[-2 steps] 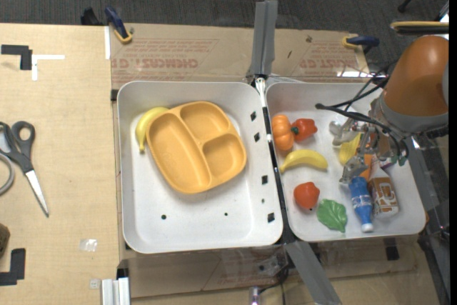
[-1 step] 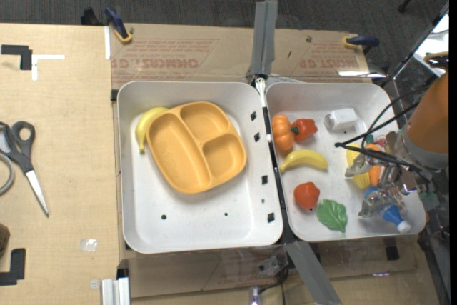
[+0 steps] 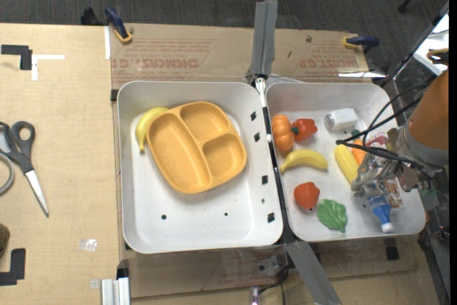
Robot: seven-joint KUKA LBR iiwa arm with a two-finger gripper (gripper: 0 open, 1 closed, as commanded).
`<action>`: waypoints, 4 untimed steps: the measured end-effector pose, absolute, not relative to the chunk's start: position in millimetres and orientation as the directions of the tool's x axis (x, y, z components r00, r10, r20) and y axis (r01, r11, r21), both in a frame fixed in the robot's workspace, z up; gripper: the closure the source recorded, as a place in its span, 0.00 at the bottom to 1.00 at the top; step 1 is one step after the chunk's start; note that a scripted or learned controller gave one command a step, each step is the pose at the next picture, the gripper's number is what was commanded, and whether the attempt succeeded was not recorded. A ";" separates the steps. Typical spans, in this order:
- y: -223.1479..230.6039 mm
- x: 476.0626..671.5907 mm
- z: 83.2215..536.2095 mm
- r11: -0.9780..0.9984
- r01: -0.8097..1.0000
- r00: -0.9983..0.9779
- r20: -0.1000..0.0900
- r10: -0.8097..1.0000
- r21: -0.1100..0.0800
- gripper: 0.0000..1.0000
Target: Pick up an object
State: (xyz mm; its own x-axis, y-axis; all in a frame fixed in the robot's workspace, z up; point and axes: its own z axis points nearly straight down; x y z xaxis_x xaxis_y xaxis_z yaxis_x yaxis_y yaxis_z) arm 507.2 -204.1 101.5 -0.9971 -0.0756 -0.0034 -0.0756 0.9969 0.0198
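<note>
Camera view puts my tool point(image 3: 377, 182) low in the right bin point(image 3: 318, 91), at the frame's right edge, hanging over a corn cob point(image 3: 346, 162) and a blue-capped tube point(image 3: 382, 214); whether it is open or closed I cannot tell. Left of it lie a banana point(image 3: 305, 161), a red fruit point(image 3: 307, 195), a green leaf point(image 3: 332, 214), an orange pumpkin point(image 3: 283, 132), a red pepper point(image 3: 303, 128) and a white block point(image 3: 341, 118). The left bin point(image 3: 193, 232) holds a yellow plate point(image 3: 194, 146). Scissors point(image 3: 25, 161) lie on the counter point(image 3: 57, 103) at far left.
</note>
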 end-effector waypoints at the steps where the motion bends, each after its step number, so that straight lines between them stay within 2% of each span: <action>1: -202.1 519.2 91.4 0.980 0.200 -0.980 0.003 0.200 0.015 1.00; 2: -208.9 518.7 92.5 0.978 0.208 -0.978 -0.003 0.208 0.007 0.00; 3: -173.8 565.2 92.3 0.941 0.339 -0.941 -0.004 0.339 0.001 0.00; 4: -200.5 483.6 95.8 0.970 0.244 -0.970 -0.020 0.244 0.000 0.00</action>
